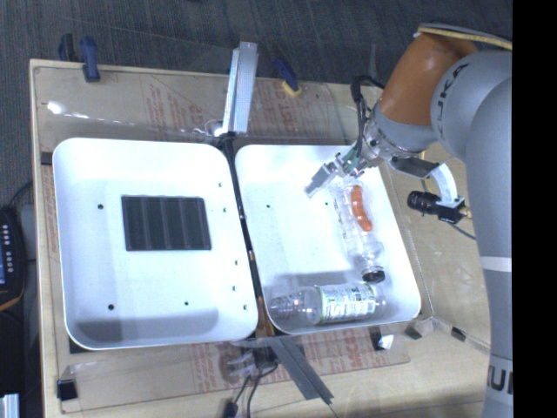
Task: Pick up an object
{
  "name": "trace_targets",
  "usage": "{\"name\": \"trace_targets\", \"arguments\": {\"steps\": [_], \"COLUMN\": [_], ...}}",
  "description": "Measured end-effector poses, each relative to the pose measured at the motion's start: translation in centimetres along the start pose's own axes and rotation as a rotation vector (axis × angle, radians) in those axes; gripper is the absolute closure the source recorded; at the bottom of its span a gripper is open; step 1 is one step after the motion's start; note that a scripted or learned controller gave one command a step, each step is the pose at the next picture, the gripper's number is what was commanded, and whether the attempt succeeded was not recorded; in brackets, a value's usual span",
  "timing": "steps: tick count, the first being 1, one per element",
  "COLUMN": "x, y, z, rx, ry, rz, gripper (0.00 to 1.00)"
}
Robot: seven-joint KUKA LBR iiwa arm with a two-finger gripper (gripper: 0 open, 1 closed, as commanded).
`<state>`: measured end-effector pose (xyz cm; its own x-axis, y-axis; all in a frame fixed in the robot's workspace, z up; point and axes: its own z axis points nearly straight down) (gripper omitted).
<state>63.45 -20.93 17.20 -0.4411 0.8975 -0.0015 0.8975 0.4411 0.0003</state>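
In the right bin [287, 233] a slim clear bottle with an orange piece inside [359, 225] lies along the right wall, its black cap toward the front. A larger clear plastic bottle with a pale label [326, 304] lies on its side against the front wall. A dark grey ridged rectangular block [165, 223] rests flat in the left bin [87, 286]. My gripper [336, 175] hovers at the far end of the slim bottle, fingers spread apart, one pointing left [317, 182]. Nothing sits between them.
A metal bar [240, 85] rises at the back between the bins. Blue clamps [89, 57] hold the bench's back edge. A black cable and small camera part [431, 202] hang by the right bin's outer wall.
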Motion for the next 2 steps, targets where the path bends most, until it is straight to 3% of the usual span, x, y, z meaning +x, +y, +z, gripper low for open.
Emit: {"name": "trace_targets", "arguments": {"steps": [1,2], "x": [1.2,0.0], "y": [-2.3,0.1], "z": [-3.0,-0.1], "rx": [0.002,0.0], "ry": [0.003,0.001], "rz": [0.001,-0.043], "gripper": [0.0,0.0]}}
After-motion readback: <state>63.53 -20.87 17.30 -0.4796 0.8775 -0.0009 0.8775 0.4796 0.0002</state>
